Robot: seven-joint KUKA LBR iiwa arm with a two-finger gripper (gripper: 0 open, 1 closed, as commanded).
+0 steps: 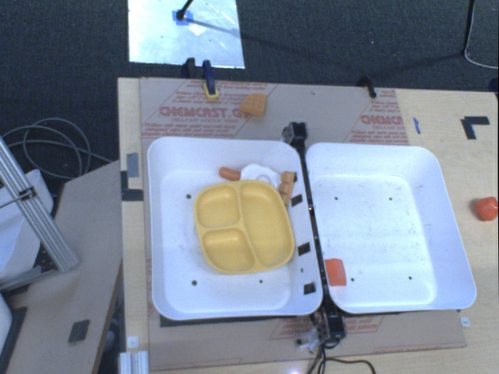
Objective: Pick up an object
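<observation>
We find an orange block (335, 271) at seven o'clock in the right bin (390, 232); the gripper's state we cannot tell.

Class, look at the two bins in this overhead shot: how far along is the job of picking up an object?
Nothing looks done: every item lies at rest. In the left bin sit the yellow divided tray, a small orange sausage-like piece and a tan block. The orange block lies in the right bin. Nothing is in hand. The whole pick is left: approach, grip, lift.
</observation>
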